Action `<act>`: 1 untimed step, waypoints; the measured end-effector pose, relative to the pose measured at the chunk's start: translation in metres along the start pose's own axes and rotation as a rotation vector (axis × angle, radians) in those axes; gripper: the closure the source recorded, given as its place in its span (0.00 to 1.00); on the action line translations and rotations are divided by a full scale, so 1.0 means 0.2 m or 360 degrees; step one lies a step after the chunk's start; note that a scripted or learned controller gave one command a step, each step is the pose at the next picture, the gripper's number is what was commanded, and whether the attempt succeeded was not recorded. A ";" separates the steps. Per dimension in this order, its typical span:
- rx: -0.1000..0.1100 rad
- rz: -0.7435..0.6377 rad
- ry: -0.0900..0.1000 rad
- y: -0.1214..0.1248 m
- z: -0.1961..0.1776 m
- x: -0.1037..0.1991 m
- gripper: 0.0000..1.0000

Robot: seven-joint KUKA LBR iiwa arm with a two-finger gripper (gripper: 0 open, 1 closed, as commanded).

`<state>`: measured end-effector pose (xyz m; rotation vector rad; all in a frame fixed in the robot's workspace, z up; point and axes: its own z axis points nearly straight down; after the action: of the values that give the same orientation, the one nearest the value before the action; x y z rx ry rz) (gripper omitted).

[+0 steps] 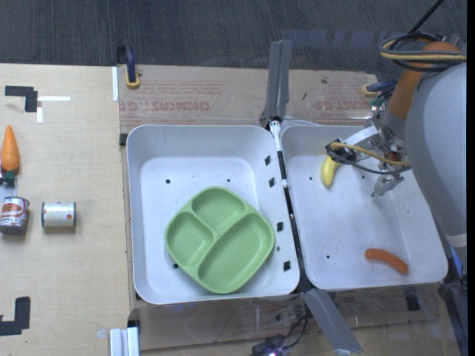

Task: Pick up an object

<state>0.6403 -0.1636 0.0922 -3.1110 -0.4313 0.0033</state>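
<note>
A small yellow banana (329, 171) lies in the right bin (349, 273), near its far left corner. An orange sausage-shaped piece (386, 260) rests near the same bin's front right corner. My gripper (386, 184) hangs over the right bin's far right part, to the right of the banana and clear of it. I see nothing held in the gripper.
The left bin (148, 199) holds a green divided plate (219, 239). On the bench to the left lie a toy carrot (9, 148) and two small cans (13, 215) (59, 215). The arm's bulky grey body (445, 147) overhangs the right bin's right edge.
</note>
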 end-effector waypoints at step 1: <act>0.0001 0.0059 0.0000 -0.20 0.00 -0.40 0.00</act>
<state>0.5515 -0.1464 0.0919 -3.1179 -0.3734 0.0036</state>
